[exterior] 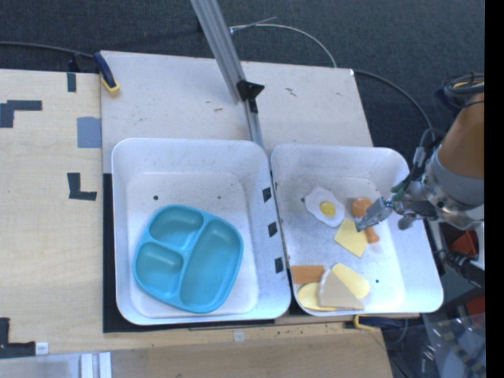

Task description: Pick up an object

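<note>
The arm's jaws point(370, 220) hang low in the right bin point(394, 164), just over a yellow cheese slice point(351, 238) and beside an orange piece point(361, 206), their spread impossible to tell; a fried egg toy point(325, 208) lies near; the blue divided plate point(189, 257) sits in the left bin point(126, 164).

Blue divided plate point(187, 257) in one white bin point(126, 172); the other white bin point(409, 290) holds a white-and-yellow fried egg point(325, 207), yellow cheese slice point(352, 237) — orange pieces too.
</note>
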Motion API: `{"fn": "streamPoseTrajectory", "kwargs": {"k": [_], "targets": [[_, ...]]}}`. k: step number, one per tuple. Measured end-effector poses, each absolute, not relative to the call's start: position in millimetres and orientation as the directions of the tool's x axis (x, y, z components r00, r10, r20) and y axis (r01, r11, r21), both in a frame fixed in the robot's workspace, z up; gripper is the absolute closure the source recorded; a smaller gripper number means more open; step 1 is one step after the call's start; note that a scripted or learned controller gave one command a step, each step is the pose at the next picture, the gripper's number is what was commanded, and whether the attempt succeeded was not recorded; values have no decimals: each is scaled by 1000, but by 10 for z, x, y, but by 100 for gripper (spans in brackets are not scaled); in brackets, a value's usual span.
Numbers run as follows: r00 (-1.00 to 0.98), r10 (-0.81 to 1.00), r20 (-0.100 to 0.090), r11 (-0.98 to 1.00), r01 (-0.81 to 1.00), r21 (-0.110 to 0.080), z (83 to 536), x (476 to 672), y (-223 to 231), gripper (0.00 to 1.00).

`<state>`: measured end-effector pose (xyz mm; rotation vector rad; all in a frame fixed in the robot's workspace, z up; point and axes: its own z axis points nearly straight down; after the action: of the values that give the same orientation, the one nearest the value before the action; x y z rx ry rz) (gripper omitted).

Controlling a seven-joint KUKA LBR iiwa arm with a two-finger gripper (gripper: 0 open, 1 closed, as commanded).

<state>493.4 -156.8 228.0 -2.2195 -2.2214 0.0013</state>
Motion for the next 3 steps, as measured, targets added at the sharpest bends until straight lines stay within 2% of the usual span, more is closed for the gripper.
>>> {"fn": "streamPoseTrajectory", "kwargs": {"k": [1,2,3], "targets": [[0,1000,-1,0,1000,-2,891,5391,-1823,0],[-2,1000,0,2,1000,0,894,5497,-1872,0],[-3,1000,1,3,1000,0,992,5495,-1863,100]]}}
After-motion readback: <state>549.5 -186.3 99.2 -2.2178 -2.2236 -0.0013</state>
